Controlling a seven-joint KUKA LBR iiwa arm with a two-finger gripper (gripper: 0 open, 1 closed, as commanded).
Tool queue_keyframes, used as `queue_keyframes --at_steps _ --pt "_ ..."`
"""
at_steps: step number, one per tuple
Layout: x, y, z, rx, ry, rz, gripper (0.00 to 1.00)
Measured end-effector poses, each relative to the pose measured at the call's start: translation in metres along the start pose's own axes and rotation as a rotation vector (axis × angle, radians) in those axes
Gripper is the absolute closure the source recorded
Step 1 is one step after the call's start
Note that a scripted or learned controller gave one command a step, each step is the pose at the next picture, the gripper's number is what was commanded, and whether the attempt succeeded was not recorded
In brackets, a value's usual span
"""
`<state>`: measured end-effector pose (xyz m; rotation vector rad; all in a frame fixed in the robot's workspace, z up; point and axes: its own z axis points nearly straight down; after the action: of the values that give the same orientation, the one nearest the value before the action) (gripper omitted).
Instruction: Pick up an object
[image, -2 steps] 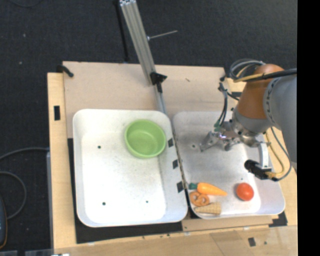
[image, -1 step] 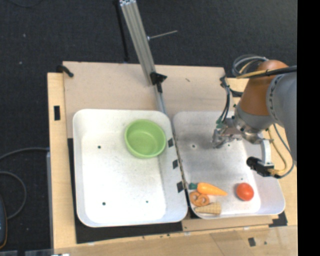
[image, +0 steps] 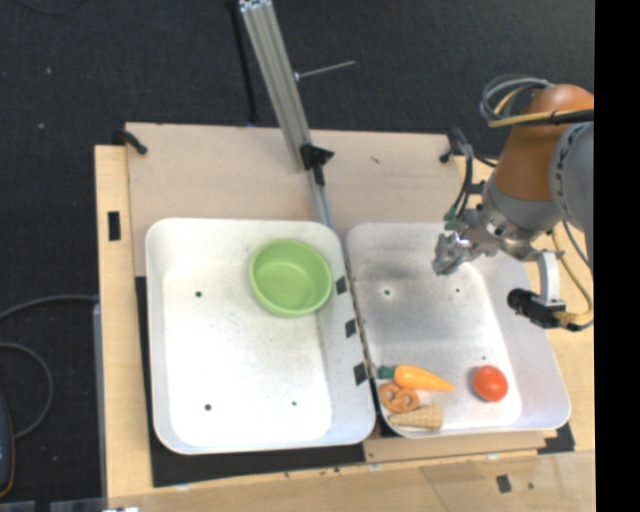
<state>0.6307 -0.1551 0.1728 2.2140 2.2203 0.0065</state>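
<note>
Over the right bin's (image: 520, 330) back edge, near its far right corner, my arm (image: 535, 170) comes in from the right side with the orange band above the wrist and the grey links bending down toward the bin floor. My gripper (image: 447, 255) hangs at the end of it, pointing down and to the left, just above the bare white floor in the bin's rear half; whether it is spread or pressed together I cannot tell, and nothing shows between its tips. Along the front edge of that same bin lie the things I could take. A carrot (image: 424, 379) rests with its long axis running roughly left to right, green stub toward the bins' shared divider and the thin tip toward the right. Just beside it at the front left corner sit a pretzel-shaped brown piece (image: 400, 399) and a pale wedge (image: 424, 418). A red tomato (image: 489, 383) lies a little apart to the right. In the left bin (image: 200, 400), a green bowl (image: 290, 277) stands upright near the back edge.
</note>
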Motion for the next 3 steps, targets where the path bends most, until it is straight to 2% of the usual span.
queue_keyframes --at_steps 2,3 --pt "-0.003 0.009 -0.119 -0.001 -0.001 -0.002 1.00" --pt "0.053 0.007 -0.121 0.007 0.001 -0.003 1.00"
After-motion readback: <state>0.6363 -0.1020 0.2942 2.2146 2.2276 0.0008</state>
